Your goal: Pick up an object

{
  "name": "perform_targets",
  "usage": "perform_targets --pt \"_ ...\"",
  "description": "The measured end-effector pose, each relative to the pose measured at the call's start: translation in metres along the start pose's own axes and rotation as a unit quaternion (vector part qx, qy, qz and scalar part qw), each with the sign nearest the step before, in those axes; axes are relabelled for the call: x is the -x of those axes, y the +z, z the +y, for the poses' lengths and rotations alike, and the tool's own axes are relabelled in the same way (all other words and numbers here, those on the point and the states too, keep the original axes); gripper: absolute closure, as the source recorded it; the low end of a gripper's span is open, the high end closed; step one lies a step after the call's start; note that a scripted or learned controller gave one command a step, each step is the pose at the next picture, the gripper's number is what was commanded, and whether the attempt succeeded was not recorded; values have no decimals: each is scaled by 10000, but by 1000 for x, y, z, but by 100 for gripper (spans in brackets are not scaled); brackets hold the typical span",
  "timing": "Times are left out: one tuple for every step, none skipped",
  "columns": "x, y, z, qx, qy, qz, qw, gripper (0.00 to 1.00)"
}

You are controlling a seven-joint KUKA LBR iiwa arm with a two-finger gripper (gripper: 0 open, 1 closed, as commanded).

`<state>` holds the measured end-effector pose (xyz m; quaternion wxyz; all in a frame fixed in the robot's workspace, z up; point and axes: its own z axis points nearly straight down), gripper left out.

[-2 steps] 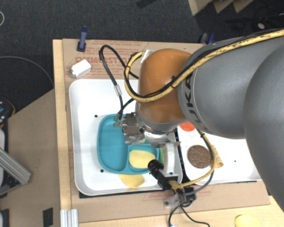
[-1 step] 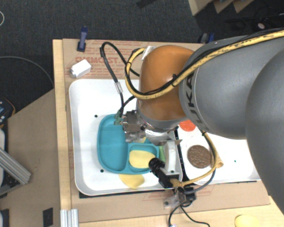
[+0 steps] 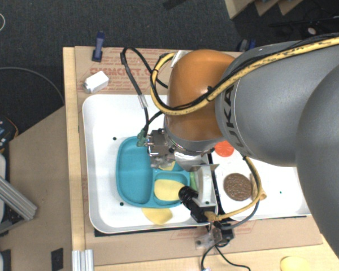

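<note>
Gripper hangs over the blue tray in the left bin; we cannot tell its state. Beside that tray we see a yellow piece, and a brown disc further right.

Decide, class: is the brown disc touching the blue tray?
Apart. The camera view shows the brown disc in the right bin, the blue tray in the left.

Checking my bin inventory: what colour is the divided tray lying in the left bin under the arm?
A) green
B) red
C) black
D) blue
D: the divided tray in the left bin is blue, with yellow pieces in and beside it.
</note>
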<state>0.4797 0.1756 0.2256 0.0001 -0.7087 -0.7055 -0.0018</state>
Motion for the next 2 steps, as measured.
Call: perform_targets --pt "-10 -204 21 89 -34 26 10000 100" --pt "-10 -205 19 7 -34 -12 10000 100"
